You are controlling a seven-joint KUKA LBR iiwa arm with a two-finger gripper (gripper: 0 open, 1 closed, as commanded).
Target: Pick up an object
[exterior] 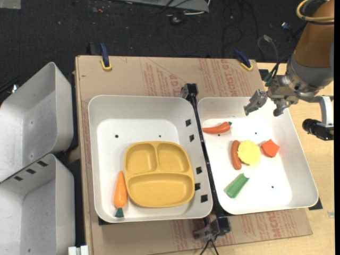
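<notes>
Camera view lets us see two white bins side by side on a brown board. We see the arm (313,36) reaching in from the right, and its gripper (267,106) hangs over the upper right part of the right bin (303,185). The two fingers (254,104) are spread apart, and we see nothing between them, so it has hold of no object.

In the right bin we count five things. A chili (217,127), red with a green stem, lies near the upper left, below and to the left of the gripper and apart from it. A sausage (235,154) lies lower, and a yellow piece (248,153) is just beside it on the right, touching or partly over it. An orange block (270,148) sits just right of the yellow piece. A green piece (236,185) lies tilted below them, near the bin's middle.

In the left bin (101,142) we see a yellow tray (159,174) with three compartments. A carrot (120,192) lies just to its left, with the green end pointing to the lower edge.

At the far left, off the board, we see two more white bins (32,142).
</notes>
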